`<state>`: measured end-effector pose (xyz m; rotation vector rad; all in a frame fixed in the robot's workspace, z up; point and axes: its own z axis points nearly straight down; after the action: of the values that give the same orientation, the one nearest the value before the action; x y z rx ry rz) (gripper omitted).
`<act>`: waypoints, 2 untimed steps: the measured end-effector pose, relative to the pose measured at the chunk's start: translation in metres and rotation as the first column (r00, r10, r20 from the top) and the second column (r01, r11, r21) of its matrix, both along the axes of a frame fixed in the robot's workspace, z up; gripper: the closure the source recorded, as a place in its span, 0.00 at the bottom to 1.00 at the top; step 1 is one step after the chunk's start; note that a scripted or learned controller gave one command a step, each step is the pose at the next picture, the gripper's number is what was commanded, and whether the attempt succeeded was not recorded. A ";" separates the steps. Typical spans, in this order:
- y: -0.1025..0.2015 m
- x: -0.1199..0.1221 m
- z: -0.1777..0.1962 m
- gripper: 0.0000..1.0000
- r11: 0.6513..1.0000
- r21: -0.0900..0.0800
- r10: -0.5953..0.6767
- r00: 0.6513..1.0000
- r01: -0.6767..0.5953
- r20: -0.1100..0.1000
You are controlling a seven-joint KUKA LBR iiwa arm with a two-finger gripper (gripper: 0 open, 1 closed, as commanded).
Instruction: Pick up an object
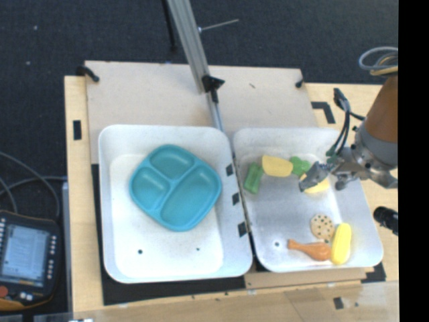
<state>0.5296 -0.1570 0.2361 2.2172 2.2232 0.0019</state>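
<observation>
Lowest in frame, a yellow toy (341, 243) and orange drumstick (310, 249) looked light, stiff plastic, best pinched across their narrow middles. Whether the jaws were spread, I couldn't tell.

A blue, sectioned plastic plate (175, 186) is seen in the left white bin (114, 260). In the right white bin (268, 257), a yellow piece (276, 166), green block (253, 178), round biscuit (322, 227), yellow oblong (341, 242) and orange drumstick (310, 249) are spread. The grey gripper (314, 178) is placed over a yellow lump (319, 186) right of the plate.

Two bins (110, 180) (281, 139); one blue plate (175, 187); six toys (277, 166).
</observation>
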 end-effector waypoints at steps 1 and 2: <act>0.000 0.000 0.000 0.00 1.000 0.000 -0.001 1.000 0.001 0.000; -0.007 -0.008 -0.050 0.00 1.000 -0.001 -0.004 1.000 0.004 -0.006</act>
<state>0.5213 -0.1645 0.1866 2.2239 2.2217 -0.0051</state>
